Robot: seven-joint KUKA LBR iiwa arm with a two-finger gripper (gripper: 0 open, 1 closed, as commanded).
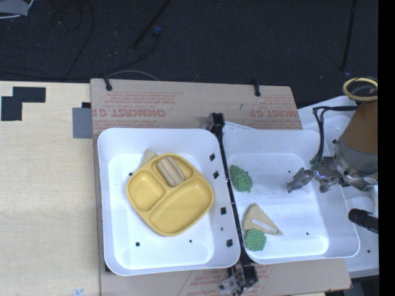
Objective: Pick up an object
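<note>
**Three small, light pieces waiting in the right bin**

Nearest the camera, at about six o'clock in the right bin (pixel 336 242), a small green bumpy ball (pixel 255 240) is lying against the bin's left wall. It is being touched from above by a tan wedge (pixel 261 219), shaped like a slice of cheese or sandwich. Both are judged to be toy food: light, probably hollow plastic, stiff enough not to be crushed. The wedge's slanted faces are likely to slip out of a pinch, so its two flat sides are thought to be the better hold. The ball is expected to roll unless it is taken across its middle.

Farther back, at about nine o'clock in the same bin, a second green lump (pixel 240 179), rather like broccoli, is sitting apart from the others with free space on its right. Its rough surface is judged to be offering the surest grip, and it is being regarded as the easiest pick.

At three o'clock, the gripper (pixel 299 180) is being held low over the bin floor, fingers parted and nothing between them, well apart from all three pieces.

In the left bin (pixel 117 239), a yellow divided plate (pixel 170 196) is lying with a tan ridged piece (pixel 171 170) in its upper compartment.
</note>
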